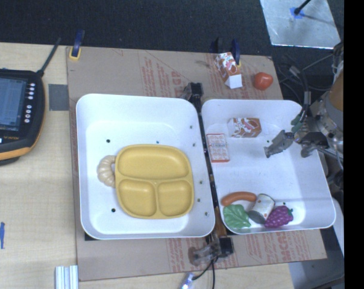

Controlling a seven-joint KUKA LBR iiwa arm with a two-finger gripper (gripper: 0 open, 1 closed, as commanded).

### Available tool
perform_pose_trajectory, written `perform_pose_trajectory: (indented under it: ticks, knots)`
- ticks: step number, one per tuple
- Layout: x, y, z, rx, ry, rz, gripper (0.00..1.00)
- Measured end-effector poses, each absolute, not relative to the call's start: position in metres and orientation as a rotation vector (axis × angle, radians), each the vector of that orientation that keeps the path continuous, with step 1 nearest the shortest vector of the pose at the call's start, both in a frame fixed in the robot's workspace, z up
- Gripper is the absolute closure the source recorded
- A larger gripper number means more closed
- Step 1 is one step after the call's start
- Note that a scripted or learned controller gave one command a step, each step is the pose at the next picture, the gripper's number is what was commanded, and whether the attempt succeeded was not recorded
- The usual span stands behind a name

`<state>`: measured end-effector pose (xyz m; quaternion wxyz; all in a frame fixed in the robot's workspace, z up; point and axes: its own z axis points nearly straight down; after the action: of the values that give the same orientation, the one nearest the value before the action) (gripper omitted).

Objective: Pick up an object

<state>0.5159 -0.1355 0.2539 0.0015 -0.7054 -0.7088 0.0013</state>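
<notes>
My gripper [292, 148] hangs over the right side of the right bin [302, 185], open, with nothing between its two dark fingers [277, 146]. To its left lies a small brown-and-white packet [244, 126], apart from the fingers. A red-and-white flat packet [217, 147] rests at the bin's left wall. In the bin's front corner lie a sausage [238, 197], a green leaf [235, 217], a small can [264, 206] and purple grapes [279, 216].
The left bin [91, 131] holds a yellow divided tray [153, 180] with a beige pastry [105, 170] at its left. Behind the right bin stand a small carton [228, 68] and a red tomato [263, 80]. A control tablet [10, 113] lies far left.
</notes>
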Motion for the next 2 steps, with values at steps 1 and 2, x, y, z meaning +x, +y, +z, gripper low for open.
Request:
perform_pose_trajectory:
  ticks: [1, 2]
  knots:
    - [0.614, -0.116, 0.218, -2.214, -2.227, 0.007, 0.0]
    - [0.655, -0.166, 0.14, -2.216, -2.224, 0.008, 0.0]
